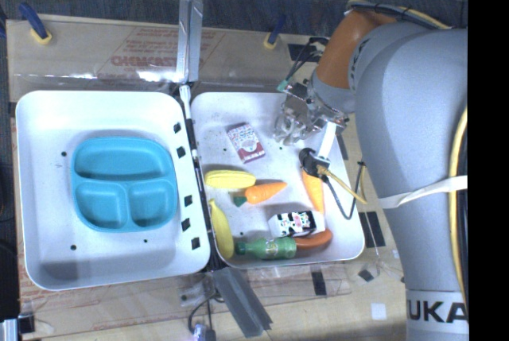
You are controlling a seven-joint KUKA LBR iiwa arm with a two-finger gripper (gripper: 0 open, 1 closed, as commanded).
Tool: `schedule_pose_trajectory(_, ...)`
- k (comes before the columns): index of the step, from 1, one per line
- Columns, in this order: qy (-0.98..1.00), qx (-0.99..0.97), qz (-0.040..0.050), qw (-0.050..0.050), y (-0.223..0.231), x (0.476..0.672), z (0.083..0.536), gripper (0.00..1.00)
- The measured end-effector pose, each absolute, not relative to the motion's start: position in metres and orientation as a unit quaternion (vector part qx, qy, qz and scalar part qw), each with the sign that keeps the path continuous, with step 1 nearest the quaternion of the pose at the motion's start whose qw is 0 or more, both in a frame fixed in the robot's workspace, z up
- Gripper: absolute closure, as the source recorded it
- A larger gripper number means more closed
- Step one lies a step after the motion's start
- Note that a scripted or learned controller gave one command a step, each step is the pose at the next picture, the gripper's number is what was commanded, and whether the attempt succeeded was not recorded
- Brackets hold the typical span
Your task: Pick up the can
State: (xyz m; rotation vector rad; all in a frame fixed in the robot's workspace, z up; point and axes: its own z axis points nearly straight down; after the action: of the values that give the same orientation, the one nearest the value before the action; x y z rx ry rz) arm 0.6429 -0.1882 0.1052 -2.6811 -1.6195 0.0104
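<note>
Can (291, 223): small, black-and-white cow-patch pattern; lying on side in right bin's (208, 110) lower part; just above green bottle (265, 249); below carrot (266, 191).

The arm (413, 172) runs off the bottom edge; the pincer (293, 123) is too blurred to read.

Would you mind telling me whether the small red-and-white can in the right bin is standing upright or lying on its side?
Lying on its side: the small red-and-white can shows its full printed side, flat on the right white bin's floor.
</note>
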Motion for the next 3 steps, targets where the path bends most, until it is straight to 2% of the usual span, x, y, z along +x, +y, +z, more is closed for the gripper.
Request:
schedule_pose_trajectory(1,-0.518,-0.856,0.0023,0.003,-0.188,0.644,0.106,0.00)
schedule_pose_trajectory(2,-0.520,-0.854,0.0042,0.005,-0.187,0.643,0.115,1.00)
schedule_pose_trajectory(3,-0.458,-0.889,0.0004,0.001,-0.097,0.618,0.253,1.00)
